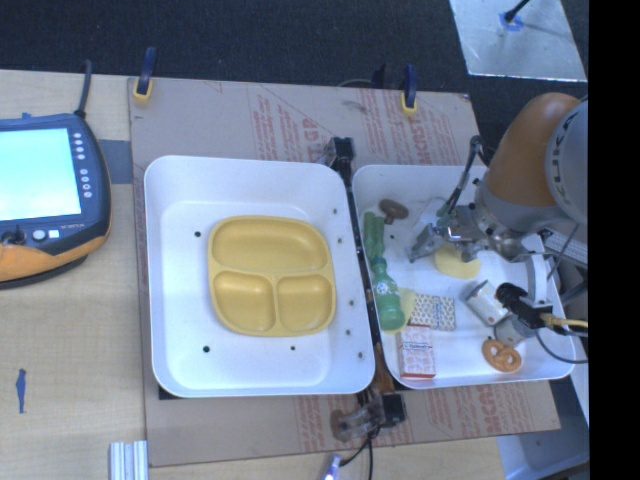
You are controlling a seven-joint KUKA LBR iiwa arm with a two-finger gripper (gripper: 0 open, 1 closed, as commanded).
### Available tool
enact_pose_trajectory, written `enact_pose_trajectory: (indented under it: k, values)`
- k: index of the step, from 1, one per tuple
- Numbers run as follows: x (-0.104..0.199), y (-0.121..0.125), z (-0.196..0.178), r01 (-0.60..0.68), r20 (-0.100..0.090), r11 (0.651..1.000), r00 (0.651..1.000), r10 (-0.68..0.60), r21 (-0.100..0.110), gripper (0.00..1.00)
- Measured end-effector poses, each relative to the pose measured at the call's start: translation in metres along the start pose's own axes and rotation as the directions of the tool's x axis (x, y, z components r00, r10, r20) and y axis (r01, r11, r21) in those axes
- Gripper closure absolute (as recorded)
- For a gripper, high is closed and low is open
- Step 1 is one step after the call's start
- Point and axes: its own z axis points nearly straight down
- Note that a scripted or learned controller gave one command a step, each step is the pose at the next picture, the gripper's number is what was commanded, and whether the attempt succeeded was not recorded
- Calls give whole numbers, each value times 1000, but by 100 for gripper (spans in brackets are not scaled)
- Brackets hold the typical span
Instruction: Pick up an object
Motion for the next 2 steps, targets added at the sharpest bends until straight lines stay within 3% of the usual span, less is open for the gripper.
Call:
enact_pose_trajectory:
  k: [1, 2]
  values:
    - [-1, 0, -11, 3, 1, 1000, 1000, -3, 1, 100]
    - [50, -30, -27, 1, -1, 1000, 1000, -1, 0, 100]
